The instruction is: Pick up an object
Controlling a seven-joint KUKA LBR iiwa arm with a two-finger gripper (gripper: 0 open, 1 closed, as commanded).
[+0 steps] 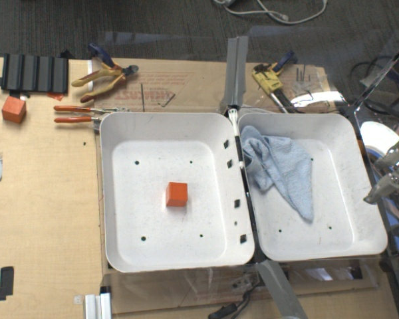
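Nothing really readable here. The cardboard sheet [166,88] behind the bins has some reddish printed lines and a few dark pen scribbles on it, but they're way too small and blurry to make out.

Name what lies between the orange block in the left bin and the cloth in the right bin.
In the camera view, between the block and cloth lie bare bin floor and the two bins' adjoining rims.

Orange cube [177,195] in left bin [120,198]; blue-grey cloth [282,168] in right bin [346,198]
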